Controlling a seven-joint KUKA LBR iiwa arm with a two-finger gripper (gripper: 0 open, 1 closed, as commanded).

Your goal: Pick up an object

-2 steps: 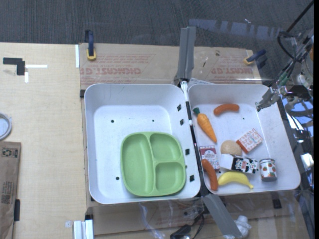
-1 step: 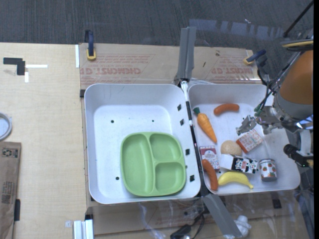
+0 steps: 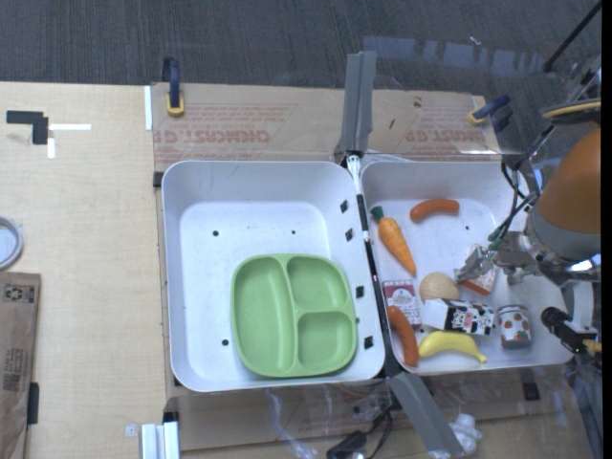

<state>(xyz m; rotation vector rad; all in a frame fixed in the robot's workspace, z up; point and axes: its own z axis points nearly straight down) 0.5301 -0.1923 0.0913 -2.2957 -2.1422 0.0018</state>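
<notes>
- We find the gripper low in the right bin, at the arm's end near the bin's right side; its tips sit against a small red-and-white packet, but we cannot tell how its fingers stand.
- Candidate objects all lie in the right bin: carrot, sausage, bread roll, banana, a black-and-white carton and a small can.
- We judge clutter the main risk: roll, carton and packet crowd together, so a closing gripper may nudge neighbours or pinch two.
- The packet appears thin and tilted; it may slip out on lifting.
- The left bin holds a green divided plate, well apart and not at risk.
</notes>
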